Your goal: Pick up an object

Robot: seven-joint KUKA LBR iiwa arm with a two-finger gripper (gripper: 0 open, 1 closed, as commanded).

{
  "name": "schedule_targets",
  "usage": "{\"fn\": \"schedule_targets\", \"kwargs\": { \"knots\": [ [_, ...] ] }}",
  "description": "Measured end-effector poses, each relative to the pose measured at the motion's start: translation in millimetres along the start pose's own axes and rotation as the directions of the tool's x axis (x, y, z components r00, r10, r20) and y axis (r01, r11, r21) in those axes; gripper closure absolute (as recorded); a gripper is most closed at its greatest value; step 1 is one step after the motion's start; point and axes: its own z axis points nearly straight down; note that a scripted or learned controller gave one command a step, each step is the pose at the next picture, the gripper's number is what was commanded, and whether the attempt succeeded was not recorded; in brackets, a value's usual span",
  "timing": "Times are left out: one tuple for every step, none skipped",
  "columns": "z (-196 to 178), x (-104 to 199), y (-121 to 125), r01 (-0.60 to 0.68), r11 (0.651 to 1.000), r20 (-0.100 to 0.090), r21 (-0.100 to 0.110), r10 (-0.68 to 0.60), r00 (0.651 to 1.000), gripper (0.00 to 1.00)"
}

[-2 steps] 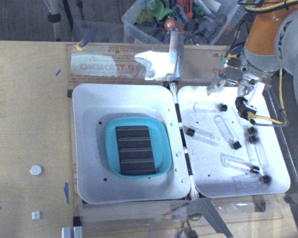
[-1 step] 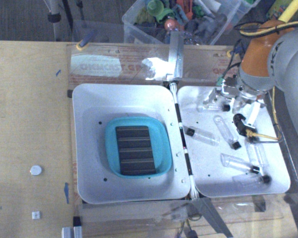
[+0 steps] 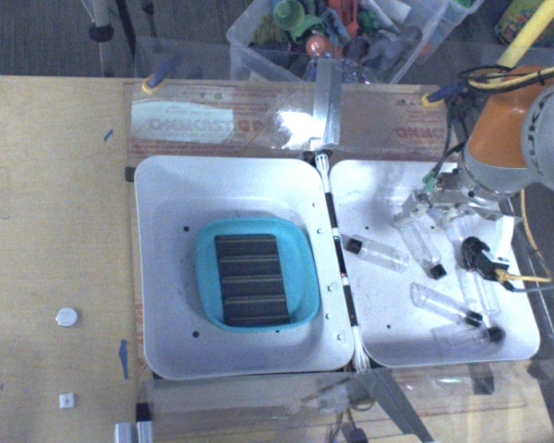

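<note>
One two-finger gripper (image 3: 414, 209) hangs low over the back half of the right-hand shallow white bin (image 3: 379, 185), at the end of the grey arm with the orange band (image 3: 499, 137) that reaches in from the right. Whether the gripper is apart or together I cannot tell. Just beneath it lies a clear plastic tube with a black cap (image 3: 419, 245), its capped end pointing toward the front of the bin. To the left of that, near the wall shared by the two bins, a second capped clear tube (image 3: 374, 253) lies at a slant. Nearer the front, a third clear tube (image 3: 443, 305) rests on the bin floor, and a fourth clear tube (image 3: 486, 312) lies close beside it toward the front right corner. The left-hand shallow white bin (image 3: 166, 210) holds a turquoise plastic tray with rounded corners (image 3: 208, 258), and a dark grey ribbed rectangular block (image 3: 251, 280) sits inside that tray. On the tan counter (image 3: 46, 201), well to the left of both bins, lies a small white disc (image 3: 66, 317). Behind the bins stands a clear plastic tub of colourful toys (image 3: 246, 37).
</note>
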Motion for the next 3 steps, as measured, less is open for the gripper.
{"fn": "schedule_targets", "kwargs": {
  "knots": [
    [-10.3, -2.0, 0.5, -0.001, 1.000, 0.006, -0.004, 0.001, 1.000, 1.00],
    [-10.3, -1.4, 0.6, -0.001, 1.000, 0.005, -0.003, 0.001, 1.000, 0.00],
    [1.3, 20.1, -31.7, 0.024, 1.000, 0.010, 0.000, -0.024, 1.000, 0.00]
  ]
}}
